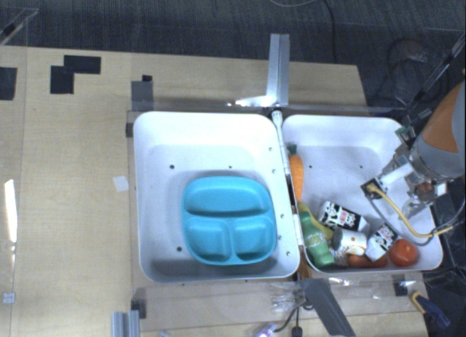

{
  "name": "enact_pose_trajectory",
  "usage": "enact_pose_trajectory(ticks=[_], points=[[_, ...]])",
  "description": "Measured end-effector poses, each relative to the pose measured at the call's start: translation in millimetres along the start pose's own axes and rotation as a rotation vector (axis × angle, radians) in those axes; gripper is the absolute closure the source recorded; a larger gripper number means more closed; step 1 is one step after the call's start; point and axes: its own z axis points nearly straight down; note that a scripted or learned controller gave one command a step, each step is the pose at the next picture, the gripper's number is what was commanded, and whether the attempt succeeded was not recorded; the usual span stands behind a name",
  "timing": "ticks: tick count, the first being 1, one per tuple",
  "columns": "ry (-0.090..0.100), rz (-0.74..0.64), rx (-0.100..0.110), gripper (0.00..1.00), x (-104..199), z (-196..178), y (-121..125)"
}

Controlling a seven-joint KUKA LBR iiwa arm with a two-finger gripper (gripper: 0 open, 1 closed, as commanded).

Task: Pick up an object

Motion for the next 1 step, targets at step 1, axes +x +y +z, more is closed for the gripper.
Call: enact_pose_trajectory(ticks=[1], points=[[0.007, -0.123, -0.006, 0.00, 44.5, 17.8, -9.6]])
